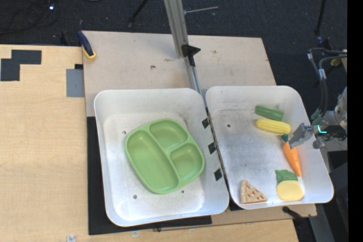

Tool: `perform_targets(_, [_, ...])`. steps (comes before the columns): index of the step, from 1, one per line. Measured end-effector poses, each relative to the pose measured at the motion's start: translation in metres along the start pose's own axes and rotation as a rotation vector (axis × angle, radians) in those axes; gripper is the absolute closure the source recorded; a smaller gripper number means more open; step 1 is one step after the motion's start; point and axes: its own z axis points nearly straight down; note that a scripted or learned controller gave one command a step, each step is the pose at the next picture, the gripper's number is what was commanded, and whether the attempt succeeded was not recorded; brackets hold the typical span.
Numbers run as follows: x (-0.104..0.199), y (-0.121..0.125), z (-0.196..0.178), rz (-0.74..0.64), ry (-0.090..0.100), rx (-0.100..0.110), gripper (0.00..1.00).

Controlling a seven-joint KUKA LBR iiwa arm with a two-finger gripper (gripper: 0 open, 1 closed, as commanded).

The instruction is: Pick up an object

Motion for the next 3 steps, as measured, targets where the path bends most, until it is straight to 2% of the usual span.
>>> perform_targets(1, [0.0, 0.0, -0.001, 0.0, 0.0, -0.002, 0.0])
perform_targets(2, [0.002, -0.002, 0.043, 0.0, 0.001, 0.002, 0.0])
perform_targets(3, [0.002, -0.008, 0.106, 0.001, 0.002, 0.005, 0.0])
